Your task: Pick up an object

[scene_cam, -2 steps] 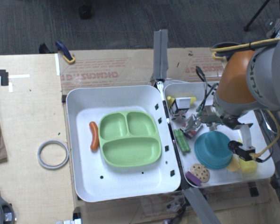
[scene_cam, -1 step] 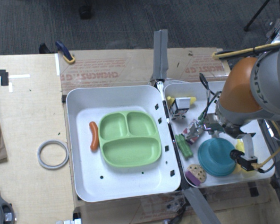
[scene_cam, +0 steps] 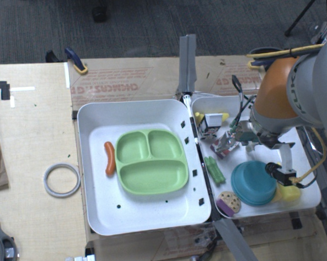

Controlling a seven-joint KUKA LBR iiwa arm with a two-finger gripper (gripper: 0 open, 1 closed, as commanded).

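1. You see the arm [scene_cam: 310,85] as a bulky grey casing with rounded, smooth-surfaced segments.
2. You can note a glossy orange band [scene_cam: 276,92] wrapping the segment above the wrist, dome-shaped from this angle.
3. Below the band, the wrist [scene_cam: 266,132] is a cluster of grey and silver metal parts with dark fittings.
4. You will find thin black cables looping off the wrist, and a yellow cable [scene_cam: 309,170] curving along the lower side to a black connector.
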